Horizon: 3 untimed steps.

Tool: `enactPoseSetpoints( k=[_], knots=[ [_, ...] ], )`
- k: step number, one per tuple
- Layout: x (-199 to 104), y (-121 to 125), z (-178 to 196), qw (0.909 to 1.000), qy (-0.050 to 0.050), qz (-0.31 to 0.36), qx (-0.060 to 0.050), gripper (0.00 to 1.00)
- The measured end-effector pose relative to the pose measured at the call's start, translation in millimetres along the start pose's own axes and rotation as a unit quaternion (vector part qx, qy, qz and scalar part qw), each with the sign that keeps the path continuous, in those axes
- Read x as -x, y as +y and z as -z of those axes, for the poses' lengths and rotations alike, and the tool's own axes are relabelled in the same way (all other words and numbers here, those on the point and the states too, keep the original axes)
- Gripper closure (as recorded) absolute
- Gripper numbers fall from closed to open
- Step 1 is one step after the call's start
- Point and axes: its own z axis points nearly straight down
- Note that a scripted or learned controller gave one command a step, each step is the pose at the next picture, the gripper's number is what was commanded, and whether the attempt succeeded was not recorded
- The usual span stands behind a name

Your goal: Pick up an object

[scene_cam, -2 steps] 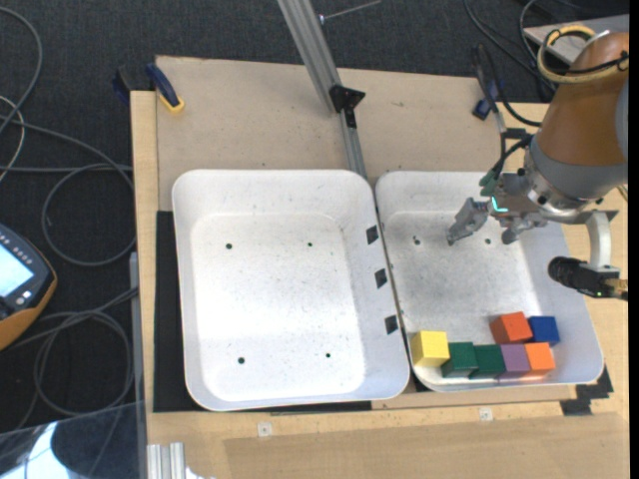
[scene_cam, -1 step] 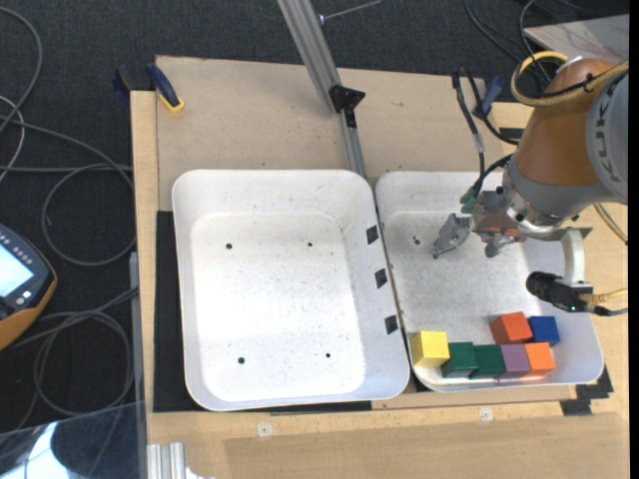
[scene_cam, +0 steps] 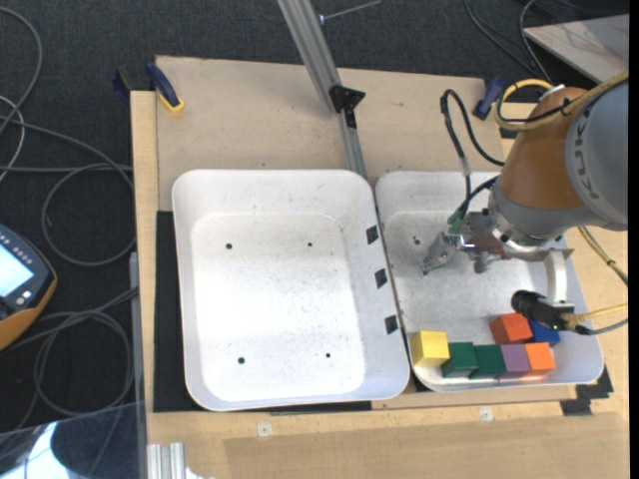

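Below claw (scene_cam: 436, 256); yellow block (scene_cam: 432, 346).

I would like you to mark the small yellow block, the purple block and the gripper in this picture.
small yellow block (scene_cam: 432, 345), camera view, its top face.
purple block (scene_cam: 516, 357), camera view, its top face.
gripper (scene_cam: 435, 258), camera view, at its tip above the right bin.

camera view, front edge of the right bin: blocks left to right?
yellow block → dark green block → green block → purple block → orange block
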Motion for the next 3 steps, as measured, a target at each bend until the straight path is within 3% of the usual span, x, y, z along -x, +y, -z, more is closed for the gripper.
enactPoseSetpoints(
  k=[1,2,3],
  knots=[
    [-1,0,-28,1.0,0.0,0.0,0.001,0.0],
    [-1,1,-15,1.0,0.0,0.0,0.003,1.0],
    [-9,-3,43,1.0,-0.001,0.001,0.007,1.0]
  ],
)
